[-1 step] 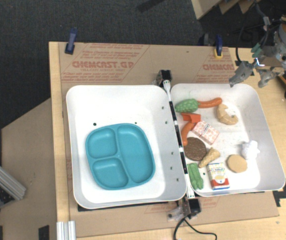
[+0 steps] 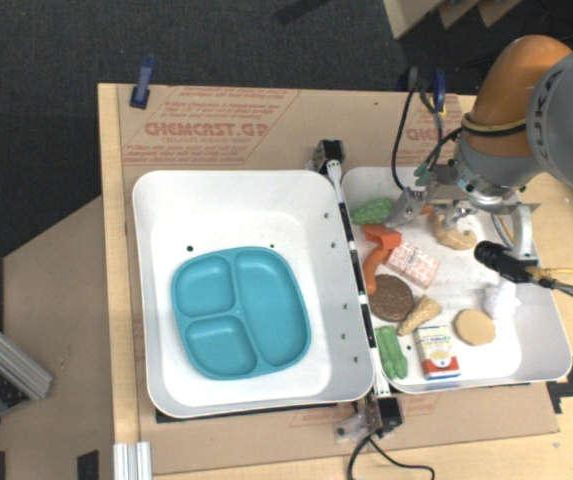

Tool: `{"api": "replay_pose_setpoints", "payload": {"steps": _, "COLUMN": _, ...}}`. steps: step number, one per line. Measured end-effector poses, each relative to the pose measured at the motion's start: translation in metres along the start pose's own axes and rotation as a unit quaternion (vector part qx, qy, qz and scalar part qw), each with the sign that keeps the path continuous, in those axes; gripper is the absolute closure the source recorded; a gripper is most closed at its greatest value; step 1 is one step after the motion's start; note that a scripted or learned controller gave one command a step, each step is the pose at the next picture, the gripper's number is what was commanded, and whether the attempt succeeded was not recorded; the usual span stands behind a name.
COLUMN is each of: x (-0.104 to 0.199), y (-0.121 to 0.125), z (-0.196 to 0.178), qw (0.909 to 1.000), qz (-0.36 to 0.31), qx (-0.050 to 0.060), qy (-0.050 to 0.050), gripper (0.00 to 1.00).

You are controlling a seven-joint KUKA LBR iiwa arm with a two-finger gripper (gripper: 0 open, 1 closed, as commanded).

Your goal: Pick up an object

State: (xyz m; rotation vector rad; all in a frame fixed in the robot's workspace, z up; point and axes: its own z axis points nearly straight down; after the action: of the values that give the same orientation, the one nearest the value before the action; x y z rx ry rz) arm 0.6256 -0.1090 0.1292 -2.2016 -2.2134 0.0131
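Red "CHEMCAST GP" print on the brown board; smaller lines unreadable

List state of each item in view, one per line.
gripper: low over right bin's far end, fingers not readable
teal divided plate: flat in left bin, compartments bare
milk carton: lying on its side, right bin
pink wafer: lying flat
brown cookie: flat, touching the wafer
green pea pod: lying along the bin's left wall

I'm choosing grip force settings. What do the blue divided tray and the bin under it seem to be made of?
Blue divided tray: probably moulded plastic, matte, given its even colour and soft rounded compartment walls. Left bin: likely thin formed plastic with a smooth, slightly glossy white surface and rounded corners; the material can't be confirmed.
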Motion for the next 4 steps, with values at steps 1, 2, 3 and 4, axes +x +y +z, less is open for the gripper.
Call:
{"api": "replay_pose_setpoints", "payload": {"steps": 1, "x": -0.063, "y": 0.042, "z": 0.043, "qw": 0.9999, "qz": 0.004, "qx": -0.010, "qy": -0.002, "gripper": 0.00}}
{"api": "replay_pose_setpoints", "payload": {"steps": 2, "x": -0.106, "y": 0.044, "z": 0.037, "qw": 0.9999, "qz": 0.002, "qx": -0.009, "qy": 0.006, "gripper": 0.00}}
{"api": "replay_pose_setpoints", "payload": {"steps": 3, "x": -0.108, "y": -0.119, "z": 0.047, "qw": 1.0000, "qz": 0.006, "qx": -0.002, "qy": 0.000, "gripper": 0.00}}
{"api": "replay_pose_setpoints", "payload": {"steps": 4, "x": -0.075, "y": -0.050, "z": 0.045, "qw": 0.9999, "qz": 0.000, "qx": -0.012, "qy": -0.004, "gripper": 0.00}}
